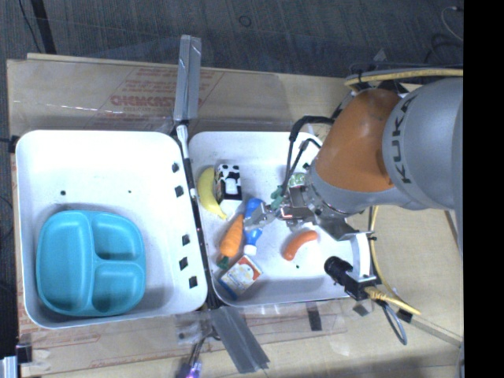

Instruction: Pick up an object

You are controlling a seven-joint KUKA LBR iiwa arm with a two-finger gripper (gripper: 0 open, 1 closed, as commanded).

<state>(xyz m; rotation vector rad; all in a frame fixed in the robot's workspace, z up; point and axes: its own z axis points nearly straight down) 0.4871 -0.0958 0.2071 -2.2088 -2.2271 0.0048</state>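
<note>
Objects for picking lie in the right white bin (260, 142): a yellow banana (207, 193), a black-and-white toy cow (228, 183), an orange carrot (231, 238), a blue-capped white bottle (252, 228), a small carton (240, 276) and a red-orange sausage (299, 244). The grey arm's gripper (277, 212) hovers between bottle and sausage; its opening cannot be judged. A turquoise divided plastic tray (90, 263) sits in the left bin (94, 152).
</note>
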